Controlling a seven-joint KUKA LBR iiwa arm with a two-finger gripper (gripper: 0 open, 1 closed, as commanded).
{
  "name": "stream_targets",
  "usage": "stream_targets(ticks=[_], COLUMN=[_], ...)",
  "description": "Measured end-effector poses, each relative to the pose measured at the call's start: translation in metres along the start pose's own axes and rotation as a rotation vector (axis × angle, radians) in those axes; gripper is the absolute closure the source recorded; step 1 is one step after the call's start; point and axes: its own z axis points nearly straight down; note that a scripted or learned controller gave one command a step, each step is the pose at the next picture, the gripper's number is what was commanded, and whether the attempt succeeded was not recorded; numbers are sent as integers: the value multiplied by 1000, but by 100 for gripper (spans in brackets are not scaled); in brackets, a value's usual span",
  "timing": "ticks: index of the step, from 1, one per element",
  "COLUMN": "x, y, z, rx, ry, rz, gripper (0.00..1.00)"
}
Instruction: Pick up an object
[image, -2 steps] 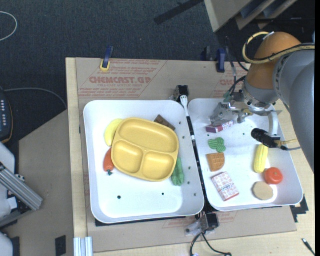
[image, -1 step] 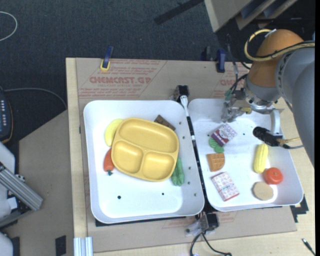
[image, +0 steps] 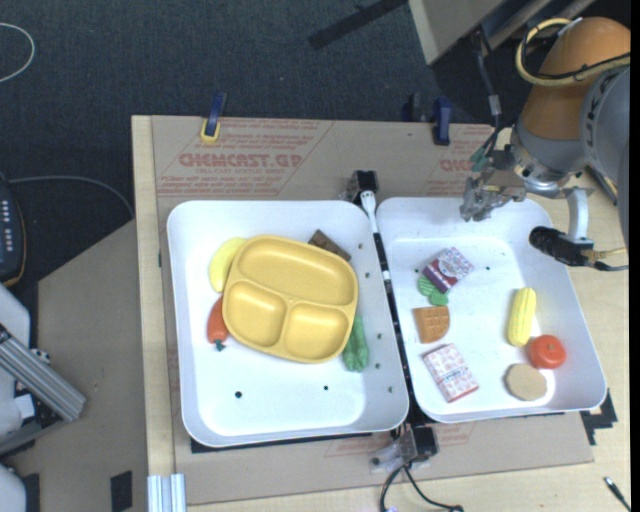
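Two white bins on a cardboard-topped bench.
Gripper (image: 484, 203) hovers upper right over the right bin (image: 500, 225); finger state cannot be told. Corn cob (image: 521, 316) lies lower right, well apart.

- Brown board (image: 300, 150) under the bins: red print, "CHEMCAST G.P" readable behind the left bin (image: 190, 300); smaller red lines above and below it too blurred to read.
- Same board, behind the right bin (image: 580, 330): more red print, partly hidden, not readable.
- Small packets (image: 450, 371) in right bin: patterned print, illegible.
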Motion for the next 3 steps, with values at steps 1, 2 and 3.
stream_targets(ticks=[1,2,3], x=[-7,-7,32], y=[7,8,-17], z=[-49,-67,-75], rx=[1,3,10], ry=[0,1,3], rz=[-1,-1,-1], gripper=[100,100,100])
